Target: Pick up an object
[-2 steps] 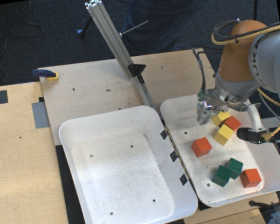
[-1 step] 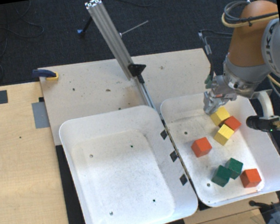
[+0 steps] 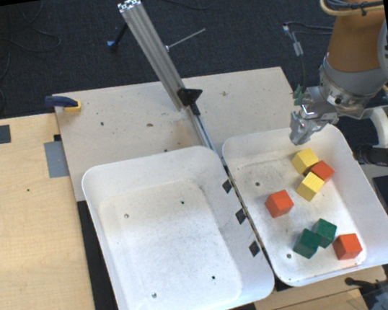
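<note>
Grey metal, my hand hangs over the right bin's far rim, just above a yellow block; I cannot tell how its fingers stand. Orange, yellow and green blocks lie scattered in that bin on the tabletop.

- One camera watches me from a fixed spot above the bench, looking down at a slant.
- It stands far enough back to take in both white bins side by side.
- My arm enters from its right.
</note>
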You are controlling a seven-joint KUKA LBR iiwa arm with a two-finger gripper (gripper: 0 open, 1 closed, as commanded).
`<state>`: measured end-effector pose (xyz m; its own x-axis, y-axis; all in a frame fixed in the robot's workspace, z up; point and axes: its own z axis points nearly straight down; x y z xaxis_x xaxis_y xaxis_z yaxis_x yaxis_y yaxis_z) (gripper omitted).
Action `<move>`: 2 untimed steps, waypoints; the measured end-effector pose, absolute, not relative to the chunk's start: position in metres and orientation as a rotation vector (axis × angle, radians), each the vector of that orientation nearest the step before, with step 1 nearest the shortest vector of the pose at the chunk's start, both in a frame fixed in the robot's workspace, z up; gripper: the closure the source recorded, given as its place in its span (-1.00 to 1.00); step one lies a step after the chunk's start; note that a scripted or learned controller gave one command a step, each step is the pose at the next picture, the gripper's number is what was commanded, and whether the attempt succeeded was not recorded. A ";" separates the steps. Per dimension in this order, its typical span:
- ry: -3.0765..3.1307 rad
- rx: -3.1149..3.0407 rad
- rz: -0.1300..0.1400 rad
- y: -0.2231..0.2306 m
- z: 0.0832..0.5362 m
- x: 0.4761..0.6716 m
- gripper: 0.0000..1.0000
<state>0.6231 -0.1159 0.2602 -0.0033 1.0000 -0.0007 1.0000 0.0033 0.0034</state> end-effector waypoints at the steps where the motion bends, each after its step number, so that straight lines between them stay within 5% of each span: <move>1: 2.229 2.221 -0.002 -0.064 0.243 0.629 1.00; 2: 2.231 2.220 -0.003 -0.004 0.231 0.635 1.00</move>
